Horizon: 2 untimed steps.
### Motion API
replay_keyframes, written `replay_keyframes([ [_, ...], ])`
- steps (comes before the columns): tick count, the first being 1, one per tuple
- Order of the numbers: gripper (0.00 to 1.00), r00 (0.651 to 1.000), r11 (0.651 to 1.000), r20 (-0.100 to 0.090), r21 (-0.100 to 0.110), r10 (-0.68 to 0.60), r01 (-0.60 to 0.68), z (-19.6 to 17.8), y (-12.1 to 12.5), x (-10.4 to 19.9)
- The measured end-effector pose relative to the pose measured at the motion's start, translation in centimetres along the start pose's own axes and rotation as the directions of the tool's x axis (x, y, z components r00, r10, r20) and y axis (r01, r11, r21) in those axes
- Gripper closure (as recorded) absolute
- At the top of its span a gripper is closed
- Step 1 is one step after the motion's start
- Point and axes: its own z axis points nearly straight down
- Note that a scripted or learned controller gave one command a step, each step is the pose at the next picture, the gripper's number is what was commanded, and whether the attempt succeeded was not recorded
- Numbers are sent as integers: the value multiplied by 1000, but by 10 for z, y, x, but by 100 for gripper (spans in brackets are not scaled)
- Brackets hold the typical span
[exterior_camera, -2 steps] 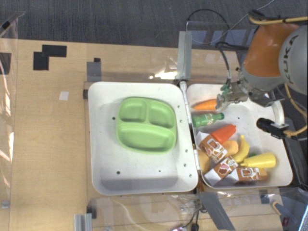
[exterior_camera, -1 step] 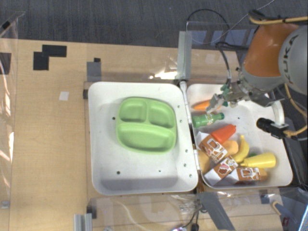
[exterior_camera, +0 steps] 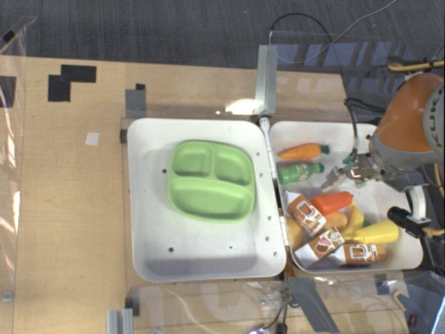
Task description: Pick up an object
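The left shallow white bin (exterior_camera: 142, 207) holds a light green plastic tray with three compartments (exterior_camera: 211, 180). The right shallow white bin (exterior_camera: 400, 256), beside it, holds an orange toy carrot (exterior_camera: 303, 151), a green bottle (exterior_camera: 300, 173) just below the carrot, an orange-red pepper-shaped piece (exterior_camera: 334, 201), a yellow bottle (exterior_camera: 375, 233) and small orange-and-white packets (exterior_camera: 308, 214). The claw (exterior_camera: 341, 175) hangs spread and empty, right of the green bottle.

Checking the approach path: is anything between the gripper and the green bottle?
Nothing visible. The gripper hangs just right of the green bottle, with bare bin floor between them; the carrot lies beyond it.
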Motion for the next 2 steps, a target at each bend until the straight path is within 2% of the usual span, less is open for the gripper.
replay_keyframes([
  [1, 0, 992, 992, 3, -14, 127, -127, 23, -34, 38],
  [2, 0, 1000, 1000, 0, -4, -12, 12, -73, -27, 80],
])
